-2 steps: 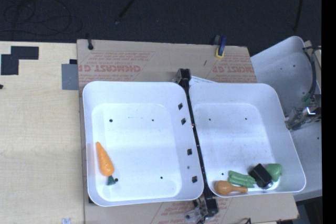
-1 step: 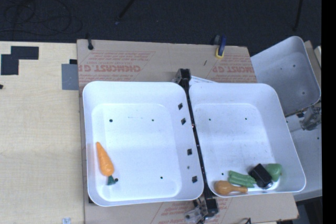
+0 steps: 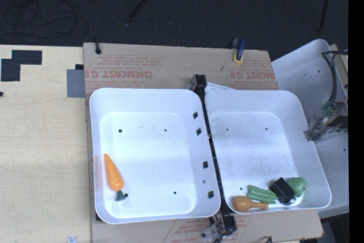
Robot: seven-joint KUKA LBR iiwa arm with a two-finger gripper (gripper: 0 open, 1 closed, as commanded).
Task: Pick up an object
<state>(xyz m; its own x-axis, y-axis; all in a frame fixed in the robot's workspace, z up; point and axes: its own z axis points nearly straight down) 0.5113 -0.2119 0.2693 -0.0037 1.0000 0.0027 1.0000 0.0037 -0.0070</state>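
**Item 1, candidate for pickup: black block point(image 3: 282, 190).** It lies in the right bin point(image 3: 256, 101), in the corner at 5 o'clock, near the front rim. Its long axis runs roughly from 10 o'clock to 4 o'clock. Of everything listed here, I judge it the nearest piece to me.

**Item 2: green rounded piece point(image 3: 296, 184).** It is touching the block on the block's 2 o'clock side.

**Item 3: green pod point(image 3: 261, 194).** It sits just beside the block at the block's 9 o'clock, with its long axis about 10 to 4.

**Item 4: orange gourd point(image 3: 248, 204).** It is at 7 o'clock of the pod and close against it. Its long axis runs 9 to 3, with the thin neck toward 3.

**Item 5: carrot point(image 3: 113, 172).** It is in the left bin point(image 3: 142, 97), at that bin's 8 o'clock, well apart from me. Its long axis is near 12 to 6, with the dark green top at the 6 end.

**Item 6: my gripper point(image 3: 322, 127).** It sits outside the right bin's wall at the bin's 3 o'clock, over the pale surface there. I cannot tell whether it is released or clenched, because the shape is small and blurred, and I see nothing held in it.

**Governing relation.** The cluster of items 1 to 4 lies toward 7 o'clock from me, across the bin wall. A grasp on the block would, in my judgement, want closing across its short side, on the 1-to-7 line. The crowding neighbours are the risk.
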